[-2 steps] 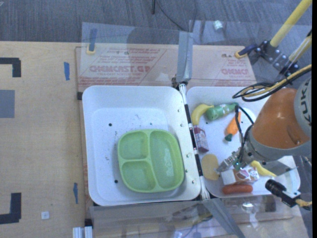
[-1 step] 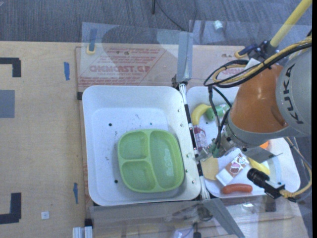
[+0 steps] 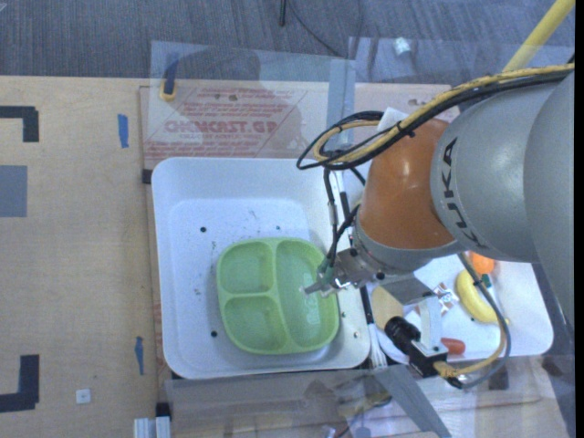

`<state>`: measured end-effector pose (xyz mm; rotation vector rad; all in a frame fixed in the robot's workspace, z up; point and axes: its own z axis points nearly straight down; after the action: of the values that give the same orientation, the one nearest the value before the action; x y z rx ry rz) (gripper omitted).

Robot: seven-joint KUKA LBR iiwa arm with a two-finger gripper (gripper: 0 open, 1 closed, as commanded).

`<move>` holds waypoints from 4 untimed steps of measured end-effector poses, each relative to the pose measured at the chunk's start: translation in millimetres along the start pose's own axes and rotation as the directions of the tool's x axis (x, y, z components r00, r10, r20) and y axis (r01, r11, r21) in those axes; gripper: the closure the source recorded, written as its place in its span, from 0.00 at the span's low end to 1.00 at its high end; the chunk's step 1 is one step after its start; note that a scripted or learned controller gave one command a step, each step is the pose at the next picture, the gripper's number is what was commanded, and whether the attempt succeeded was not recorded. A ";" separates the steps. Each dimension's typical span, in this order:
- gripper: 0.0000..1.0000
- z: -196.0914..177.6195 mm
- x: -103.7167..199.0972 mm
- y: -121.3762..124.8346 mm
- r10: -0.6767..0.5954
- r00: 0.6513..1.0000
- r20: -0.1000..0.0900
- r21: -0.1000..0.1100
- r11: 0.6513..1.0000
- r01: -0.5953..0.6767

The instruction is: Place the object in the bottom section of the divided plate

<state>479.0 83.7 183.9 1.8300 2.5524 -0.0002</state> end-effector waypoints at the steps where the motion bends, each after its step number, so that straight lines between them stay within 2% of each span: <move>1: 1.00 91.3 31.3 15.1 0.179 0.984 -0.002 -0.013 0.984 -0.179; 2: 0.00 90.5 30.9 16.4 0.178 0.984 -0.001 -0.017 0.984 -0.178; 3: 0.00 91.0 89.9 39.2 0.375 0.927 0.009 -0.022 0.927 -0.375; 4: 1.00 81.0 91.7 40.0 0.371 0.928 0.007 -0.022 0.928 -0.371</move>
<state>487.5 183.4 102.9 2.2643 2.1459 0.0164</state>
